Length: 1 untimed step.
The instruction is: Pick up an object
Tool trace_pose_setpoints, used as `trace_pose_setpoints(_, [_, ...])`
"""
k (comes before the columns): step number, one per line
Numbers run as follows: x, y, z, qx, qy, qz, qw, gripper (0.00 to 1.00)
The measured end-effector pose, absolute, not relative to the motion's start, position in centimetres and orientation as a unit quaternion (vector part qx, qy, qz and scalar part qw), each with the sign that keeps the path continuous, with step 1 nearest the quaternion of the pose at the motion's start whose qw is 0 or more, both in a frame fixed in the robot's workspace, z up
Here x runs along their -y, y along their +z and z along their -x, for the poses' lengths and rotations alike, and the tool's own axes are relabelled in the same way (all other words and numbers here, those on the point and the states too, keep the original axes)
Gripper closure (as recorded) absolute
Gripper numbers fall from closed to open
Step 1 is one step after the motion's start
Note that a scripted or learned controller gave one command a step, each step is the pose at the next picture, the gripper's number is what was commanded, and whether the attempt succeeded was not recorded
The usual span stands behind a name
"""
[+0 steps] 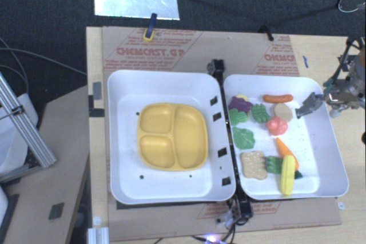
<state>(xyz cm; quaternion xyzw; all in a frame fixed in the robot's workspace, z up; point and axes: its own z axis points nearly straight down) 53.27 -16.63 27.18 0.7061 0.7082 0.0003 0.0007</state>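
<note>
Over the right white bin (337, 171), the grey gripper (309, 104) approaches plastic toy food; jaws' state cannot be told; descent onto the red tomato (277, 126) seems next.

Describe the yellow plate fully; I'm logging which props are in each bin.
The yellow plate is a rounded-square tray of what looks like matte plastic, divided by raised ridges into three compartments, one long on the right, two smaller on the left. It lies flat, right side up, near the middle of the left bin, apart from its walls, with nothing on it.

Two white bins (166, 80), one yellow tray (172, 136), about ten toy foods (278, 126).
</note>
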Motion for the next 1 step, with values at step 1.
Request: trace_pose_setpoints(1, [20.78,13.24,-48.14,-0.705,-0.0036,-0.709,-0.005,0.0])
